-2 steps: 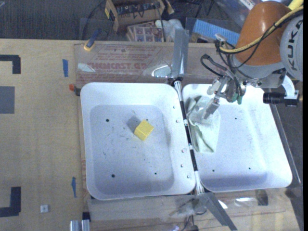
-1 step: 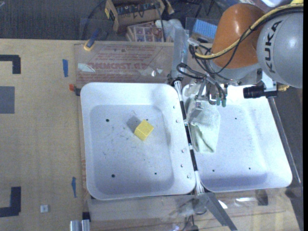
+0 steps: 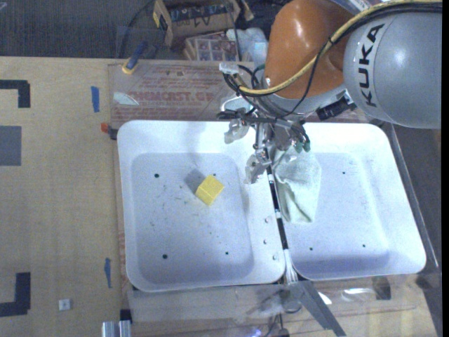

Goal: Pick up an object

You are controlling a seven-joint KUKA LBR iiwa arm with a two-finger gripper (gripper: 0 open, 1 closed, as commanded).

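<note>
My gripper (image 3: 272, 161) hangs over the divider between the two bins, near their far edge. It is shut on the top of a pale, crumpled cloth (image 3: 300, 187), which droops from the fingers over the left side of the right bin (image 3: 365, 209). A small yellow block (image 3: 209, 189) lies alone on the floor of the left bin (image 3: 140, 209), well to the left of the gripper and apart from it.
The grey arm with its orange band (image 3: 309, 41) reaches in from the upper right, with cables looped around the wrist. A wooden board (image 3: 175, 93) lies behind the bins, and boxes and clutter lie beyond it.
</note>
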